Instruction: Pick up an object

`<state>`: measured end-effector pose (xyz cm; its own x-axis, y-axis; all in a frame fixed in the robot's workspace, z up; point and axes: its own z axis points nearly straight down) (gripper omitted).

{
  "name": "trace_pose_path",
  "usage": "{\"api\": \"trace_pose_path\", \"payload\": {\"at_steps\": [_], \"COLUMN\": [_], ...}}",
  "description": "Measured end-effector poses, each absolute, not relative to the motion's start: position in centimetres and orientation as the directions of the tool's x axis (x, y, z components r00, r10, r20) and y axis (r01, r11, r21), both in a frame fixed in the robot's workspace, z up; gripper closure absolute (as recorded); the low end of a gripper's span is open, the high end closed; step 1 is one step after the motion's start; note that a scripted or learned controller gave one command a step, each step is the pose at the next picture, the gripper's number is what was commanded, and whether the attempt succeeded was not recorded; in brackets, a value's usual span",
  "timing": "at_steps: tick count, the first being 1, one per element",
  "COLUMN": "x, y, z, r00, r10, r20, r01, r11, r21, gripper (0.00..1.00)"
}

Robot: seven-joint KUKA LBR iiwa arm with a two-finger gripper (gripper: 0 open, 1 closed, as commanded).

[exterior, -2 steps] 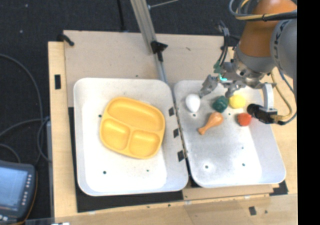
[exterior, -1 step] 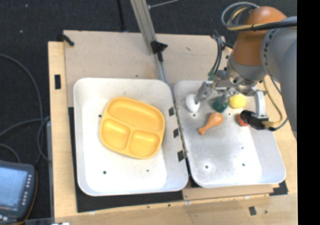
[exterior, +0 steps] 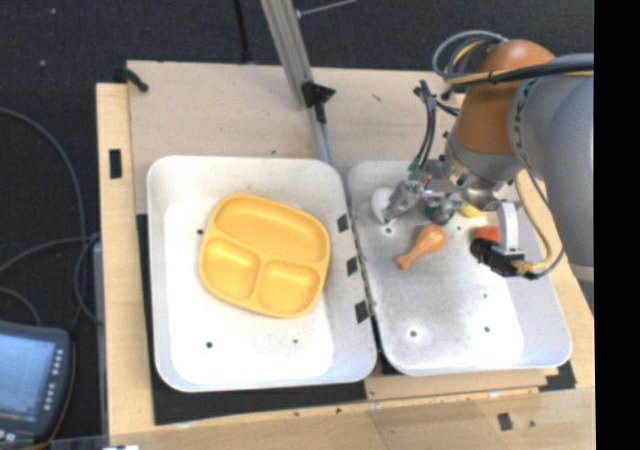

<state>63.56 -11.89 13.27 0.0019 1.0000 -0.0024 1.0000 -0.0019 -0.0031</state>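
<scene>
**Arm bent low, wrist tipped down**

The grey arm [exterior: 560, 153] enters from the right edge, its thick final link sloping down and toward the left. Just behind the gripper sits the orange band [exterior: 495, 103] (rounded, catching the light on its upper side), with loops of cable arching over it and more cable trailing down the side nearest the arm's base. Below the band the wrist narrows into a grey flange, and the gripper [exterior: 425, 200] hangs from that, pointing downward and angled slightly leftward. Its metal parts are small and cluttered here, so the set of the fingertips cannot be made out.
</scene>
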Motion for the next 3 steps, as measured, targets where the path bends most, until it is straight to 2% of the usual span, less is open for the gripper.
{"api": "trace_pose_path", "payload": {"at_steps": [1, 2, 3], "x": [63.5, 63.7, 63.4], "y": [-12.0, -12.1, -13.1], "z": [10.0, 11.3, 17.1], "r00": [0.004, 0.008, 0.001], "r10": [1.000, 1.000, 1.000], "r20": [-0.002, -0.002, -0.002], "r01": [1.000, 1.000, 1.000], "r11": [-0.004, -0.008, -0.001], "r21": [-0.002, 0.004, 0.007], "gripper": [0.00, 1.00, 1.00]}}
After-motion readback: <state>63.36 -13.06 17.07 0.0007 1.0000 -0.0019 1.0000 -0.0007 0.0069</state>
